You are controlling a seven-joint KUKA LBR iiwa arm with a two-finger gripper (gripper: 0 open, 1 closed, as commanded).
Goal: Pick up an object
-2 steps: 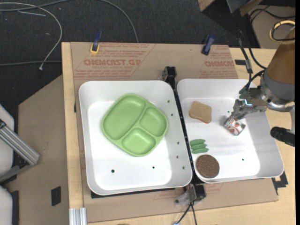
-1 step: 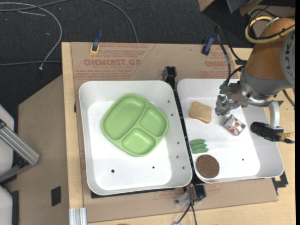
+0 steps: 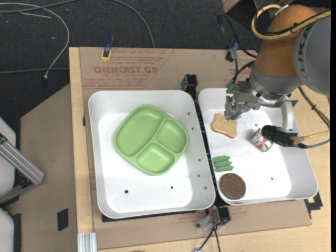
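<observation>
Nearest me, at the bottom of the frame, I see the two white bins side by side on a cardboard sheet (image 3: 131,67). In the right bin (image 3: 294,185), low against its front rim, sits a round brown cookie (image 3: 232,185). Just above it lies a small green pea pod (image 3: 222,164), close but apart from the cookie. Further up and right is a little crumpled can (image 3: 261,139), red and silver, lying on its side.

The left bin (image 3: 105,188) holds a green divided plate (image 3: 151,139) with three compartments, tilted diagonally near the bin's middle.

Higher in the right bin, near centre-right of the frame, a tan cracker-like piece (image 3: 224,127) lies flat. My gripper (image 3: 231,113) sits directly over its upper edge, at or very near touching it. I cannot tell how the tool is set from this angle, and I see nothing clearly held.

Farthest back, upper right, the arm's orange band (image 3: 281,41) and grey body come in. Cables (image 3: 52,20) trail over dark floor at upper left.
</observation>
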